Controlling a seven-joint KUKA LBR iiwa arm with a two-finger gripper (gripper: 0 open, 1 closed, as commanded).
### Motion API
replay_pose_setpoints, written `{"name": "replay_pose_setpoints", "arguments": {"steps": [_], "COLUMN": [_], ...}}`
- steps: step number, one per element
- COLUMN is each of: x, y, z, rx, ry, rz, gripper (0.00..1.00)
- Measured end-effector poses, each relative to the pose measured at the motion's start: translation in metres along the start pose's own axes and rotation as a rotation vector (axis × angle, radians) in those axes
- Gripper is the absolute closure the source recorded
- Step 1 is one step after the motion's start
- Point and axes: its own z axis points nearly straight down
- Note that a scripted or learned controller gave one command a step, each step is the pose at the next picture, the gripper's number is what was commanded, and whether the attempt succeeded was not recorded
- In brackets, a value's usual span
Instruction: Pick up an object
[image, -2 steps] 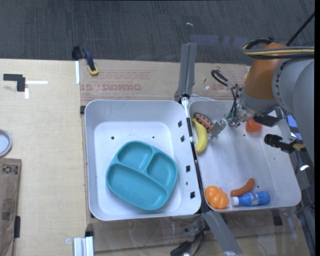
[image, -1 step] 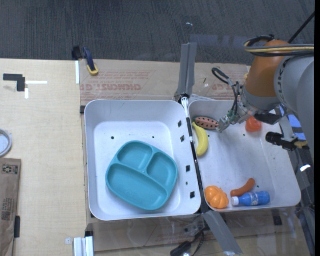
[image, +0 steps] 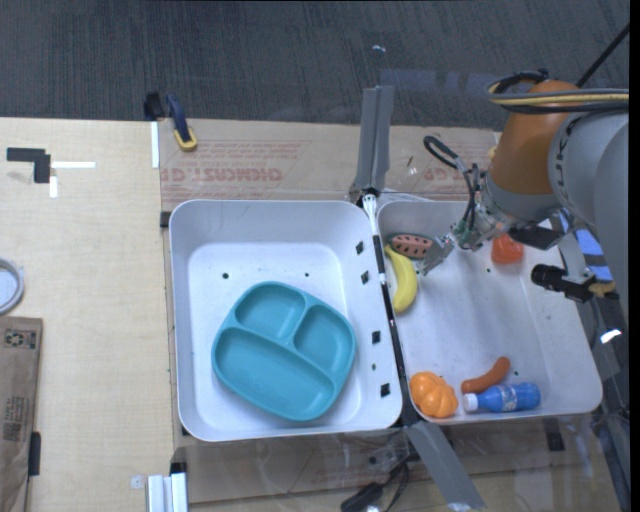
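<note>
Two white bins side by side on the bench. Left bin (image: 190, 300) holds a blue divided plate (image: 284, 349), tilted slightly, toward its near side.

Right bin (image: 560, 350): a banana (image: 402, 280) lies along the left wall, with a reddish spotted object (image: 409, 243) just beyond it at the far end. Near edge: an orange fruit (image: 433, 394), a sausage (image: 486, 374), and a small bottle (image: 502, 398) with blue label lying on its side, all close together. A red-orange item (image: 507, 250) sits far right, partly behind the arm.

The arm (image: 560, 150) reaches in from the right; the gripper (image: 440, 252) is low in the bin's far part, just right of the banana and spotted object. Finger state unclear.
</note>
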Motion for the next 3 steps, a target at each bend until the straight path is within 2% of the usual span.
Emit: {"name": "replay_pose_setpoints", "arguments": {"steps": [1,2,3], "x": [-0.037,-0.038,-0.038], "y": [-0.005,-0.003,-0.003], "z": [0.010,-0.001,0.000], "rx": [0.002,-0.001,0.000], "ry": [0.005,-0.001,-0.001], "rz": [-0.183,-0.186,-0.187], "gripper": [0.00,1.00,0.00]}}
